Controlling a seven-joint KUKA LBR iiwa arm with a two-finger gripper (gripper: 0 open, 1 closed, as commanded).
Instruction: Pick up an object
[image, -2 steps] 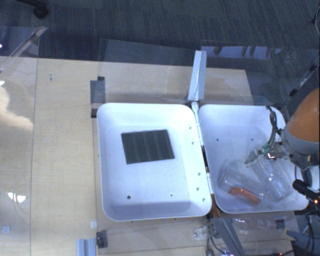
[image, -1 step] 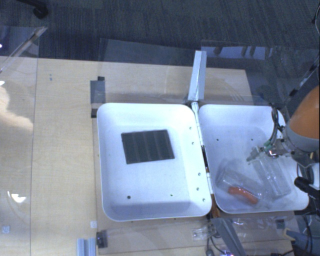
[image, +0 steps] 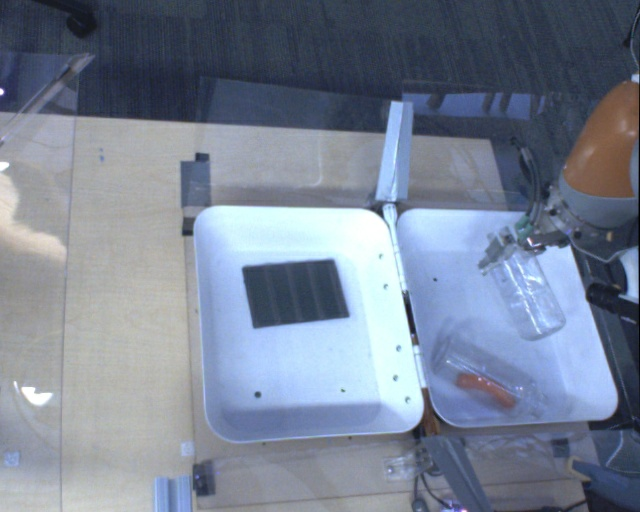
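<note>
Hovering over the right white bin (image: 590, 400), the grey two-finger gripper (image: 510, 243) touches a clear plastic bottle's (image: 527, 292) neck, finger state unclear, probably lining up a grasp.

Grey arm (image: 600, 205) with rounded orange band (image: 605, 150), small metallic pincer (image: 510, 240).

A dark ridged pad (image: 296, 293) is seen in the left bin (image: 220, 400); clear containers (image: 530, 295) lie in the right bin (image: 590, 395).
</note>
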